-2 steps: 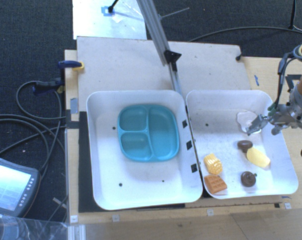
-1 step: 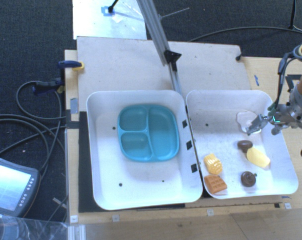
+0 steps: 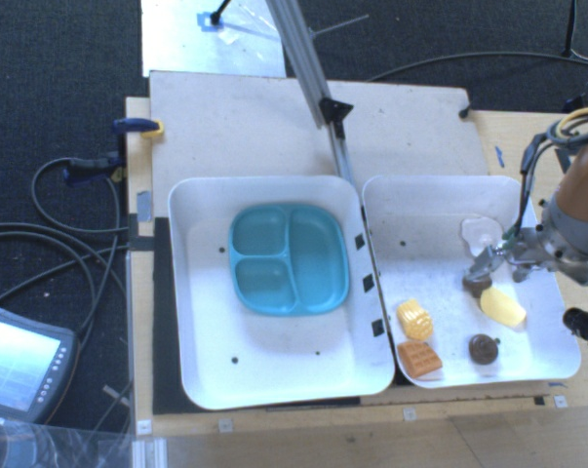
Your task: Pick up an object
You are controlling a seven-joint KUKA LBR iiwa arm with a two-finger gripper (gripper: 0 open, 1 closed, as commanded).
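Note:
The right bin (image 3: 440,203) holds several small objects. A yellow corn-like piece (image 3: 415,318) and an orange waffle-like block (image 3: 420,359) lie near its front left corner. A brown ball (image 3: 483,349) sits by the front edge, and a pale yellow lump (image 3: 502,306) lies just behind it. A whitish translucent piece (image 3: 480,230) rests further back. My gripper (image 3: 481,275) reaches in from the right and hangs low between the whitish piece and the yellow lump, close to both. Nothing is seen held in it.
The left bin (image 3: 201,349) carries a teal divided plate (image 3: 289,259). A slanted metal pole (image 3: 303,52) crosses the bench toward the wall between the bins. Cables and a pendant (image 3: 16,359) lie on the floor at left.

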